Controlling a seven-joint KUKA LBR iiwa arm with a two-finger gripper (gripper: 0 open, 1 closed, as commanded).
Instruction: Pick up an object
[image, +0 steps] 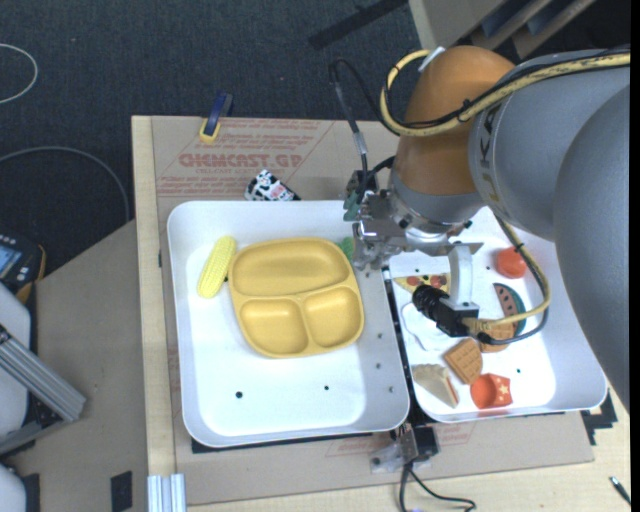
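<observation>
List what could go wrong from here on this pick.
1. The gripper hangs over the seam between the left bin and right bin, close to the yellow plate; coming down there, it may hit a rim or the plate's edge instead of grabbing anything.
2. The cracker, red block and beige wedge lie packed together; a grab there may catch two or shove them apart.
</observation>
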